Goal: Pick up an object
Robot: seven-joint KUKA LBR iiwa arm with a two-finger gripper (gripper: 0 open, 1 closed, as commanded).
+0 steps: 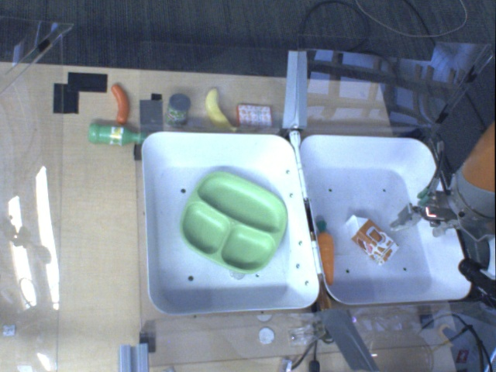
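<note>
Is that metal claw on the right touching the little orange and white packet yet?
Apart. The camera view shows bare white bin floor between the gripper and the orange and white packet, which lies flat in the right bin.

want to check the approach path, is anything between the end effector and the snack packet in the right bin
Nothing visible. The end effector sits just right of the snack packet, with bare bin floor between them; the carrot lies on the far side.

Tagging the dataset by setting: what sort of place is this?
Most likely a robot lab's pick-test bench: two white bins side by side, toy food like a banana lined up behind them, loose cables on the floor.
</note>
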